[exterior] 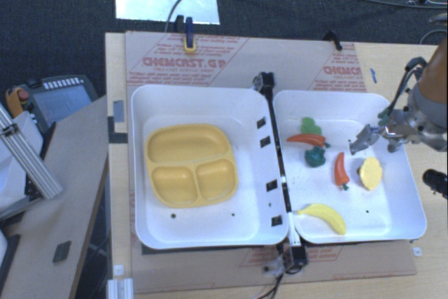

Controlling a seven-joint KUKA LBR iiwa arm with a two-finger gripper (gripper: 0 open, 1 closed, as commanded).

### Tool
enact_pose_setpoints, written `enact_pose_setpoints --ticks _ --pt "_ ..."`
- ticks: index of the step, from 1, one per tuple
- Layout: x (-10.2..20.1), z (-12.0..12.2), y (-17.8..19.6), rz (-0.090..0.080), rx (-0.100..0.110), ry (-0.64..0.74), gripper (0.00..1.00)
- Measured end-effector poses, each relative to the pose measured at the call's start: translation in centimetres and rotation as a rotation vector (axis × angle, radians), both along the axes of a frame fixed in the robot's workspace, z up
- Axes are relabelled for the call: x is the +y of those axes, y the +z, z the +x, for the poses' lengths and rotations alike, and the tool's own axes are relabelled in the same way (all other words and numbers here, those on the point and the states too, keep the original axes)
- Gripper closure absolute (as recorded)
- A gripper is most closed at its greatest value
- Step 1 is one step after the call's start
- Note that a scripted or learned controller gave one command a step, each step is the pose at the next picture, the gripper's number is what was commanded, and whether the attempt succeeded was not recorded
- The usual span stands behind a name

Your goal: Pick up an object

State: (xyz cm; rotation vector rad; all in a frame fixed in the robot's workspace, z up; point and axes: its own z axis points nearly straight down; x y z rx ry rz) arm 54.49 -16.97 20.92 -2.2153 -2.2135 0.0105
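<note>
At the right edge of the view, the arm (430, 91) is cut off by the frame, so only its wrist section is visible. The gripper (373, 137) hangs over the right bin (402, 220), fingers spread apart and gripping nothing. Just below it lies a yellow piece (370, 173), beside a red pepper (340, 169). A banana (325, 216) rests near the bin's front wall. A second red pepper (306, 139) and green items (313, 156) sit mid-bin. The left bin (150, 224) holds a yellow tray (190, 164), with open floor around it.
</note>
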Motion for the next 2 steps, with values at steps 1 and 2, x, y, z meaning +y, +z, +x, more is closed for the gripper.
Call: enact_pose_setpoints --ticks 1,2 --pt "0.1 0.3 0.7 -0.003 -0.013 0.004 0.0" --pt "0.0 0.4 -5.5 -0.002 -0.011 0.002 0.0"
